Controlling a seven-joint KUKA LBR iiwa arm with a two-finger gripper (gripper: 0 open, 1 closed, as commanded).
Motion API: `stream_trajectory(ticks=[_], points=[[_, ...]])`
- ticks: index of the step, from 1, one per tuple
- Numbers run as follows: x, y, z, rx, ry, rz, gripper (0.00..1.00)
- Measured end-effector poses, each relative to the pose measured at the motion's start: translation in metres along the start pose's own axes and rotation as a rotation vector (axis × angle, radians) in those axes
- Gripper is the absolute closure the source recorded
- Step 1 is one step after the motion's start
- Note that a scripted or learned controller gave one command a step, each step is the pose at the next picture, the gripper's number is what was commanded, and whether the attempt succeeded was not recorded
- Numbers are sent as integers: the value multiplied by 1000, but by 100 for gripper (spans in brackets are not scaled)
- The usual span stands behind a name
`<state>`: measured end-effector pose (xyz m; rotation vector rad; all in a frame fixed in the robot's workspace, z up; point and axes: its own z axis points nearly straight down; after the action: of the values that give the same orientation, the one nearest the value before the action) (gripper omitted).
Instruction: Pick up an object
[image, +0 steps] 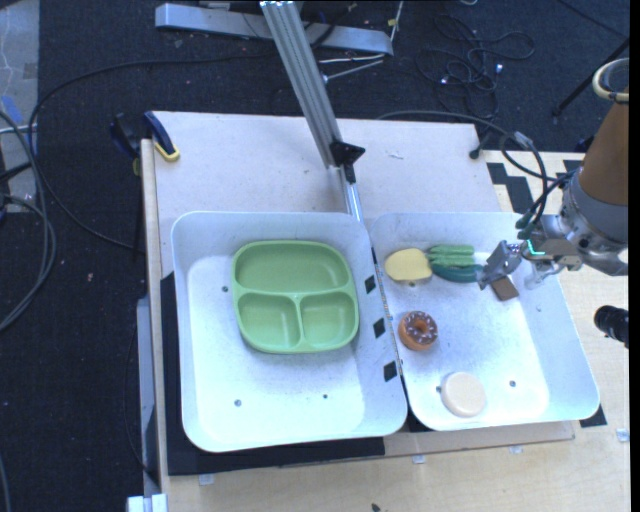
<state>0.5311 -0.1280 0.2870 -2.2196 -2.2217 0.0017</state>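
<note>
The right bin (560, 350) holds a yellow rounded piece (407, 265), a green ribbed toy vegetable (452, 262), a chocolate-glazed donut (418, 330) and a white round disc (463, 393). My gripper (508, 272) reaches in from the right and hangs low over the bin's upper right part. It sits just right of the green vegetable's end. A small brown piece (505, 291) lies right under its tip; whether it belongs to the gripper is unclear. Nothing visibly hangs from the gripper.
The left bin (200, 390) carries a green divided plate (296, 296). A slanted metal pole (312, 85) crosses above the back of the bench. A yellow-and-blue clip (161, 138) sits at the bench's back left corner.
</note>
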Motion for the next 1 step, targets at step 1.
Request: stream_trajectory(ticks=[1], points=[[0,0,0,-1,0,0,0]])
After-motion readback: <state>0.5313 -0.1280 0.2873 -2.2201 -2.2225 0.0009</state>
